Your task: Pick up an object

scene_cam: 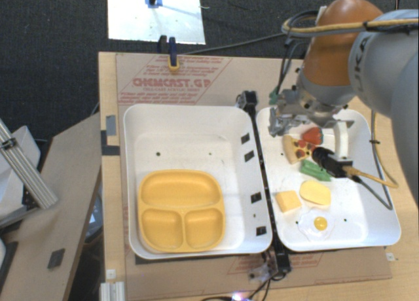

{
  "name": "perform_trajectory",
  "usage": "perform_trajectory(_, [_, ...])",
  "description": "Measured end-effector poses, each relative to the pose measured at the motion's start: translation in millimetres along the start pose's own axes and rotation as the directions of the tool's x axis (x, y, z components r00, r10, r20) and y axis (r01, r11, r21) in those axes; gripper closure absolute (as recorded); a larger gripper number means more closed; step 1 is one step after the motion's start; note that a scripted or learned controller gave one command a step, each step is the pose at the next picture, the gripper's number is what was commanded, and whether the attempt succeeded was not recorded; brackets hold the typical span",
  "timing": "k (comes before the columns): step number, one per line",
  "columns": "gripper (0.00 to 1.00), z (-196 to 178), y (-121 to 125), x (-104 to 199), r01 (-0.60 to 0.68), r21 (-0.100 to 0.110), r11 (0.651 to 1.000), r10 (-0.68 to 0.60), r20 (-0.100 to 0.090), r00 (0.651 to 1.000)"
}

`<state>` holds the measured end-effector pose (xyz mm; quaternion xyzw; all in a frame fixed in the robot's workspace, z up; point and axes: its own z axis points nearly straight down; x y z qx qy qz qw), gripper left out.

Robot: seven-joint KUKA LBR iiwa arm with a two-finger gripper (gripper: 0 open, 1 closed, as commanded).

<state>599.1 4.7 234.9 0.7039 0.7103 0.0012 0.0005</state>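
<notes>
Camera view: arm bent, claw over right bin

In the right bin lie small toy foods: a pizza slice with a red piece touching it near the far side, a green piece just below them, then a cheese block beside a pale yellow piece. A fried egg lies flat nearest the front rim. A yellow three-compartment tray sits upright in the left bin, towards its front.
</notes>
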Motion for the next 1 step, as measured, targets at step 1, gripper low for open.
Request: perform_trajectory(1, [1.00, -5.8, 19.8, 51.5, 0.001, -0.001, 1.000, -0.001, -0.002, 1.000])
